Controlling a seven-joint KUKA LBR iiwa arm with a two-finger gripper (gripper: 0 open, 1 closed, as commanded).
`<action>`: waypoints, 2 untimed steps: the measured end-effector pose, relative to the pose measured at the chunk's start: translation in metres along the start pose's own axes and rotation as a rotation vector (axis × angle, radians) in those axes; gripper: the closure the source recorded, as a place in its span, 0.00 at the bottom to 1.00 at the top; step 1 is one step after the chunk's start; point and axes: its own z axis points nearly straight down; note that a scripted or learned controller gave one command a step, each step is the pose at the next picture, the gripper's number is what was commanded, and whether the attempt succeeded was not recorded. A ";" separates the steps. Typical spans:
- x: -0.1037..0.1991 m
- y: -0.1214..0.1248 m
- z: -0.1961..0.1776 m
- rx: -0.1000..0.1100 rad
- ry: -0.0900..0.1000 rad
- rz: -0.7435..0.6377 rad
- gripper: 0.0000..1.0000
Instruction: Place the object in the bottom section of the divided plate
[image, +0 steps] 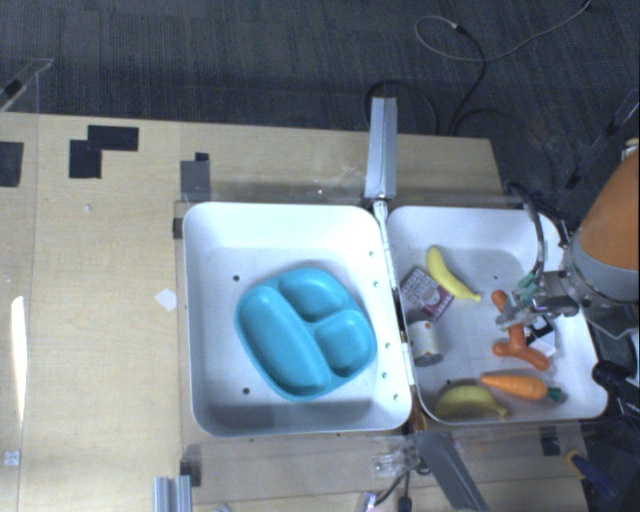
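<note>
The gripper (522, 306) is low over the right bin (470, 235), near its right wall, and its metal parts are too small and blurred to tell if it is open or closed, so I cannot say this. Nothing can be seen between its tips. Directly below it in the view, almost touching, lies a small orange carrot (520, 349), with its long axis going from left to right, a little tilted. A bigger carrot (514, 386) with a green end lies a little further down, near the bin's front wall, also lengthwise left to right. I judge one of these two is the object, most probably the small one.

The divided plate (305, 331) is in the left bin (210, 300), well apart to the left of the gripper. It is light blue, with rounded corners and three sections. The long section on its lower left side seems to be the bottom one, so the carry must cross the wall between the bins.
</note>
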 end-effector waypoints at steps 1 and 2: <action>-0.011 -0.002 0.054 0.001 0.001 -0.079 1.00; 0.006 0.035 -0.003 0.000 0.001 -0.219 1.00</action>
